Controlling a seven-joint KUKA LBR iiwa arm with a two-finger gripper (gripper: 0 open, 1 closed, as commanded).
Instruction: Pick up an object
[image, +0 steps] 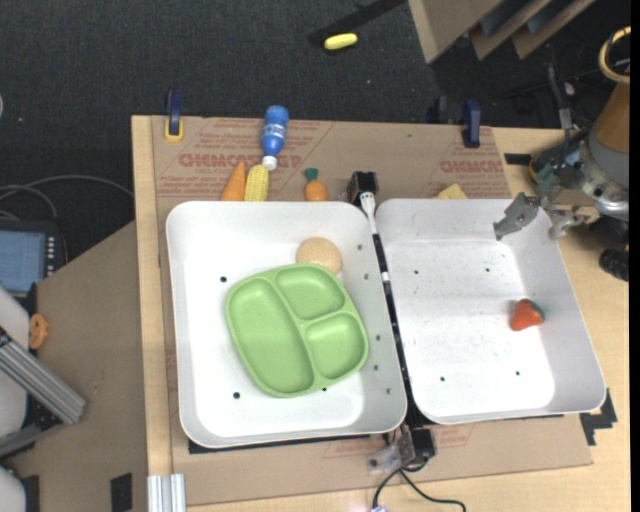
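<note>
A small red and orange toy fruit (526, 315) lies in the right bin (470, 390), near its right wall. My gripper (533, 222) hovers over that bin's far right corner, above and behind the fruit. Its fingers (511, 223) stand apart with nothing between them, so it is open. In the left bin (200, 400) sits a green divided plate (295, 330), and a round beige bun-like toy (319, 254) rests against the plate's far edge.
Behind the bins, on the cardboard, lie a blue bottle (274, 130), a corn cob (257, 182), a carrot (233, 183), a small carrot (315, 187) and a yellow piece (452, 192). A black clamp (362, 186) sits at the seam between the bins.
</note>
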